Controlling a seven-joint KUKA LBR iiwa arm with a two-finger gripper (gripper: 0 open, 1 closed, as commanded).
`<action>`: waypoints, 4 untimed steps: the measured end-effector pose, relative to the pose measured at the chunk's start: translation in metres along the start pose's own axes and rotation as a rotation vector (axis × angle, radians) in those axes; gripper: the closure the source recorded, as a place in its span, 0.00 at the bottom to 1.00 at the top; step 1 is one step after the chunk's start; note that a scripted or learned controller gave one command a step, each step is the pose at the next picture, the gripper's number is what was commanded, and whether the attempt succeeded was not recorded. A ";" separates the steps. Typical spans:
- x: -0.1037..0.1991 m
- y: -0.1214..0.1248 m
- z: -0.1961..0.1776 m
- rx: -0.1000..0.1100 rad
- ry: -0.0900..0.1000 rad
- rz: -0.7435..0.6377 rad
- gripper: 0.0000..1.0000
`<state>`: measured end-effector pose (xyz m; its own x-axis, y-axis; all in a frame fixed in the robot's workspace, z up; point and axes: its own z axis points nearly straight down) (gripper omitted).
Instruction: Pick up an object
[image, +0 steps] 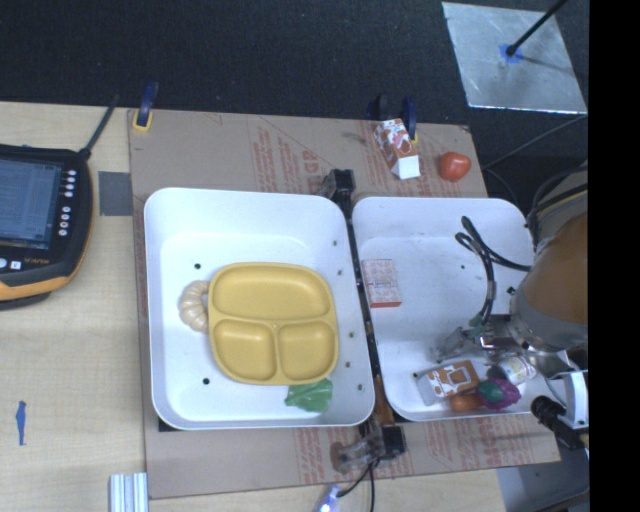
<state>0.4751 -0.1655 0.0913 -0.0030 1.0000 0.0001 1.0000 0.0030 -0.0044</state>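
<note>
Right bin (420, 230) mostly bare; gripper (478, 345) (grip state unclear) crowds its near-corner clutter (470, 385).

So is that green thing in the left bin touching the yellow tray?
Touching. The camera view shows the green thing tucked against the yellow tray at its lower right edge, no white bin floor visible between them.

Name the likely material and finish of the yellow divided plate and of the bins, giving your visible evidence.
Yellow divided plate: probably moulded plastic, matt; even colour, soft rounded compartment edges. White bins: likely thin formed plastic, slightly glossy; smooth rounded corners, faint sheen. Neither is certain from looks alone.
</note>
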 end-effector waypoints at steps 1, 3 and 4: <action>-0.047 0.037 -0.001 -0.002 0.000 0.000 0.00; 0.047 0.001 -0.022 0.000 0.002 -0.005 1.00; 0.046 0.001 -0.032 0.002 0.000 -0.009 1.00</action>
<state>0.4759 -0.1196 0.1236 -0.0117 0.9999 0.0003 0.9999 0.0117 -0.0061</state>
